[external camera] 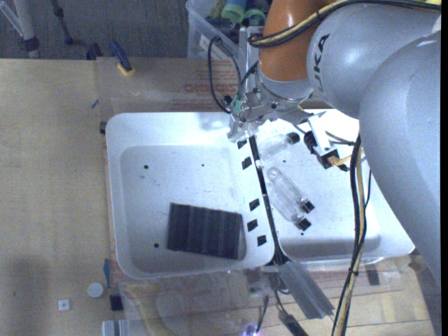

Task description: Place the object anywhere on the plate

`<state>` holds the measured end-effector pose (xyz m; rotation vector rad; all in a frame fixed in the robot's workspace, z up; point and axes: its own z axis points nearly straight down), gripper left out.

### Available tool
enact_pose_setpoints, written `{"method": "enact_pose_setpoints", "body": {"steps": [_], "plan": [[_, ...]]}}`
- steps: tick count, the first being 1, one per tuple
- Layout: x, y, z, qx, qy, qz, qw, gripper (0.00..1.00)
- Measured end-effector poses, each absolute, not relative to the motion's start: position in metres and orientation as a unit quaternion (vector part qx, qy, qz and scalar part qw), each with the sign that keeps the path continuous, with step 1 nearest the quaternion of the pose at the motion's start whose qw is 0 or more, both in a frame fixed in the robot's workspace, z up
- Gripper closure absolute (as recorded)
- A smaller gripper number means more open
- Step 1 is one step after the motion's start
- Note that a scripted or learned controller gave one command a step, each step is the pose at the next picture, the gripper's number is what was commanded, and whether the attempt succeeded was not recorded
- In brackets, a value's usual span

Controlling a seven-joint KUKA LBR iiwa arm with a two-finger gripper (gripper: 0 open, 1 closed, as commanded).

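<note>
A dark, ribbed rectangular plate [203, 231] lies flat in the front part of the left bin [133, 138]. My gripper [297, 179] hangs over the right bin [350, 240], just right of the wall between the bins. Its two clear fingers [285, 191] with black tips are spread apart, and bare white bin floor shows between them. The gripper is well to the right of the plate and farther back. The grey arm with its orange band [290, 12] covers the back right of the right bin.
The shared wall [260, 187] between the bins carries black markers. A clear tub of colourful toys [234, 5] stands behind the bins. Black and yellow cables [353, 208] hang across the right bin. A blue clamp [124, 64] sits on the bench at back left.
</note>
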<state>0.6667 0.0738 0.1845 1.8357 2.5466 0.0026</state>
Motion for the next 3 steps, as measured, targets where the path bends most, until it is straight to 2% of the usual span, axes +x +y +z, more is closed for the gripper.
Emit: {"method": "enact_pose_setpoints", "body": {"steps": [1,2,3], "plan": [[0.666,0.139,0.170,0.700,0.714,0.0003,0.001,1.00],[0.666,0.216,0.216,0.384,0.923,0.0017,0.002,1.00],[0.633,0.183,0.262,0.210,0.978,0.0005,0.000,1.00]]}}
